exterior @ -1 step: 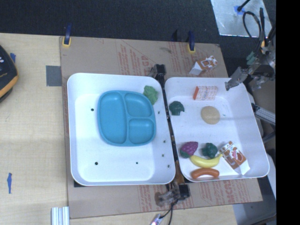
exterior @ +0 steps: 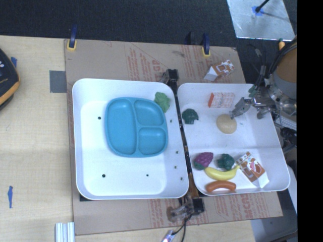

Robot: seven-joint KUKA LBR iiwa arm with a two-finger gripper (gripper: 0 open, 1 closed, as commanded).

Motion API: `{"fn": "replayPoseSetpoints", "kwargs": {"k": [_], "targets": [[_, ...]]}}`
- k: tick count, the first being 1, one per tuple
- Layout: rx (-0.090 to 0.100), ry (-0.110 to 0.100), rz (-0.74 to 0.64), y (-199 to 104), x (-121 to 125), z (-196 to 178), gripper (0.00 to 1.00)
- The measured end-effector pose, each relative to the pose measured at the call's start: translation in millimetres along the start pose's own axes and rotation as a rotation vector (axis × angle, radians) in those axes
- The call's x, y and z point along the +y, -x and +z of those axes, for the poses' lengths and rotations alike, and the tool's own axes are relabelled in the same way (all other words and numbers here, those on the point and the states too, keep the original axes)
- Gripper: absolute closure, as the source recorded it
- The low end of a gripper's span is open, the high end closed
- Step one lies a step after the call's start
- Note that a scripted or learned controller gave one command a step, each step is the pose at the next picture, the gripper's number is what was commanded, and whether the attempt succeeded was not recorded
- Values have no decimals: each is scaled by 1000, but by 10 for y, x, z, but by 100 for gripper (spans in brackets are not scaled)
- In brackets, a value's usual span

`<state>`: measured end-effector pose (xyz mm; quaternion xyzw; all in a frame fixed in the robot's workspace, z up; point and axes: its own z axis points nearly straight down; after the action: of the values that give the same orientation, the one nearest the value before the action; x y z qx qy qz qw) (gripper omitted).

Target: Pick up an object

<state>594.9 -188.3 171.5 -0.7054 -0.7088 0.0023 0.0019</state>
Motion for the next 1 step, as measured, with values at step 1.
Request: {"fn": "replayPoseSetpoints", "kwargs": {"k": [1], "targets": [[0, 1, -1, -135, 382, 803, 0]]}}
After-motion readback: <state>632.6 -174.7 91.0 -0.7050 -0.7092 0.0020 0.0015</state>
